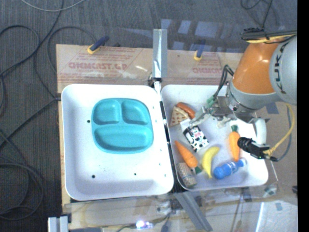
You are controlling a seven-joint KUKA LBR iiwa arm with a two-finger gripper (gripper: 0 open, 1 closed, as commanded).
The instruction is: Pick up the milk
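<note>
My pincer [208, 111] hangs low over the far part of the right bin [260, 177], just above and to the right of the milk [196, 137], a small carton with cow-black spots that lies tilted near the bin's middle; whether my fingers stand apart or together I cannot tell, and nothing shows between them. Around the milk lie a carrot [186, 153] and a banana [209, 160] on its near side, with a blue bottle [228, 169] and a second carrot [234, 145] to its right. The left bin [77, 178] holds a blue divided tray [122, 125].
</note>
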